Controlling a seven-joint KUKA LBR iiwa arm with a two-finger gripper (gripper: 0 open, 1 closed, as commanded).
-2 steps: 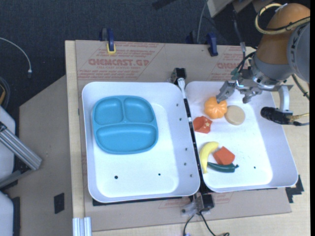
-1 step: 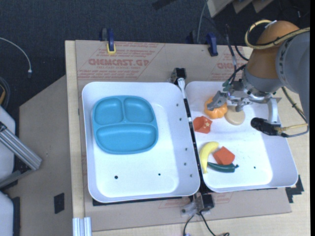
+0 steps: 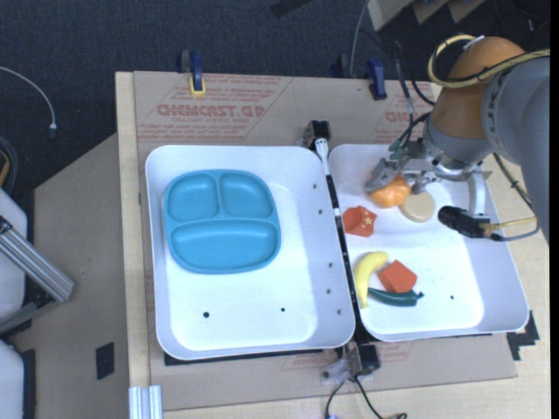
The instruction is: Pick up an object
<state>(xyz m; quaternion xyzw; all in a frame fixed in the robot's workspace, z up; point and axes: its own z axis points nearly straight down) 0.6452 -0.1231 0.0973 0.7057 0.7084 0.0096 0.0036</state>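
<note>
Plywood bench, two white bins side by side; blue divided plate (image 3: pixel 223 221) in the left bin (image 3: pixel 175 312).
Gripper (image 3: pixel 395 180) low in the right bin's (image 3: pixel 463 308) far corner, fingers straddling a small orange ball (image 3: pixel 389 195), not visibly clamped. Ball probably light, smooth, prone to roll; grip across its middle.

Bright, even light from above on the 2 white bins (image 3: pixel 262 321), and they nearly blow out, with soft glare along their rims. Shadows are faint and short. The dark floor (image 3: pixel 70 24) stays dim. Overall focus is slightly soft.
</note>
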